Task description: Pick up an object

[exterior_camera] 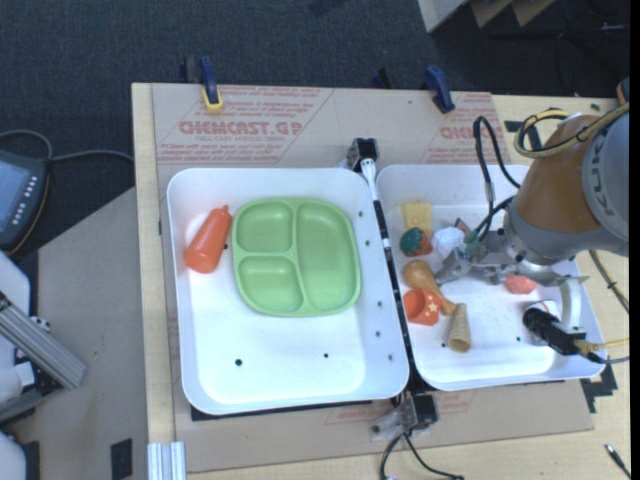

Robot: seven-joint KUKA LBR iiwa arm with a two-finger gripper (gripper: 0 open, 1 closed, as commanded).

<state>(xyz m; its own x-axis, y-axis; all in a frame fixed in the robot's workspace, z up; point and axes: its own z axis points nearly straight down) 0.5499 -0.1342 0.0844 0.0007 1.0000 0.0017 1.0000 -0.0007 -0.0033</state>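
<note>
1. In the left bin [200, 368]: a green plate [297, 256] with three compartments sits in the far half. An orange bottle [207, 240] lies tilted on the bin floor just left of the plate, at its rim.
2. Right bin [500, 363], left side, far to near:
   - yellow block [416, 215]
   - green-and-red ball [413, 239] just below the block
   - tan drumstick [425, 278]
   - red piece [420, 308] touching the drumstick's near end
   - cone [459, 328] nearest the front wall, lying on its side
3. Also in the right bin: a white piece [447, 238] right of the ball, and a pink piece [520, 284] further right, partly under the arm.
4. The gripper [468, 260] is low over the middle of the right bin, with the arm coming in from the right. It is just beside the white piece and the drumstick.
5. Released or clenched: cannot tell, as the wrist covers it. Whether it grasps anything also cannot be seen.
6. Task thing: no single object stands out as picked. The white piece and the drumstick are closest to the gripper, and both lie in the right bin.
7. Writing: the board [160, 268] under the bins has red print reading "CHEMCAST G P" beyond the left bin. A second copy beyond the right bin is cut off by cable and only the first letters show. The smaller red lines around both copies are too fine to read.
8. Two blue clamps [210, 73] grip the board's far edge.
</note>
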